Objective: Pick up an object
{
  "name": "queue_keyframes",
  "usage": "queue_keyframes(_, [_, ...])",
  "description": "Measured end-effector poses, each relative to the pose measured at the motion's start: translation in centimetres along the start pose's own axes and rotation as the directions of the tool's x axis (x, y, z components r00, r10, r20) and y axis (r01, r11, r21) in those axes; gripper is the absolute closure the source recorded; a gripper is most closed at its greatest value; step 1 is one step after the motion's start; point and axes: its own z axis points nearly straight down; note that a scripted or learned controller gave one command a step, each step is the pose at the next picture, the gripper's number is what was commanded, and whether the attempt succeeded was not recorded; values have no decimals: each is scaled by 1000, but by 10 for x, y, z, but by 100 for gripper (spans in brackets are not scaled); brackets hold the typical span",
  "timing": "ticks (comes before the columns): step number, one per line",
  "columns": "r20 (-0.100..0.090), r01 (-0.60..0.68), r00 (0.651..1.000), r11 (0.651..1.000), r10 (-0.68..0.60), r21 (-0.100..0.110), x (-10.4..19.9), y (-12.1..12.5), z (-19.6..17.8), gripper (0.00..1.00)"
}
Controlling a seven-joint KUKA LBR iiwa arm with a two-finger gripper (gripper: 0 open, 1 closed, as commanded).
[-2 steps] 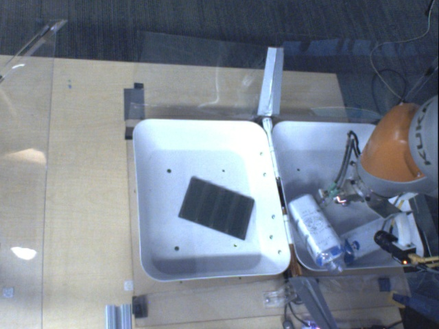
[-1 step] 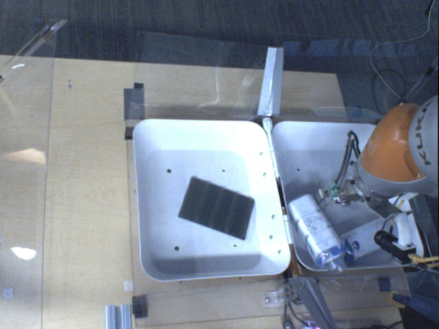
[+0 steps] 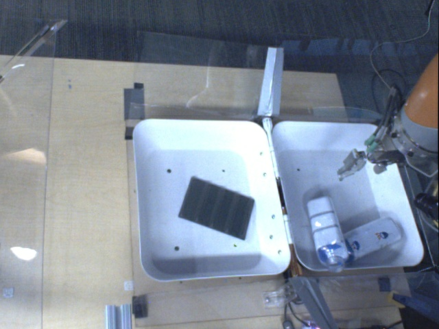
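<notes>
Start from the metal divider post [image 3: 269, 91] that stands at the far edge where the two bins meet. To its left lies the left bin [image 3: 147, 184], and in it a dark ribbed pad [image 3: 217, 208] rests flat on the floor, turned at a slant, near the middle and well apart from every wall. To the right of the post lies the right bin [image 3: 295, 142]. Toward its near edge, well on the near side of the post, a clear plastic bottle [image 3: 325, 232] lies on its side with its blue cap end pointing to the near rim. Just beside it on the right, touching or nearly touching at the cap end, lies a white tube [image 3: 374, 237] with a blue mark, tilted across the near right corner.

Further right of the post and closer to the far wall, the gripper [image 3: 358, 162] hangs over the right bin, reaching in from the arm [image 3: 422, 108] with its orange band. Its fingers look spread apart with nothing between them, so nothing is held. It sits above bare bin floor, apart from both the bottle and the tube.

By my reading this is the approach step: no object is picked yet. The next move calls for shifting toward the near edge to stand over the bottle or tube, lining the fingers across the narrow body, then descending and closing
</notes>
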Motion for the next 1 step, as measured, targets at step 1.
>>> queue_keyframes(1, [-2,140,990,990,-140,0,25,28,148,0])
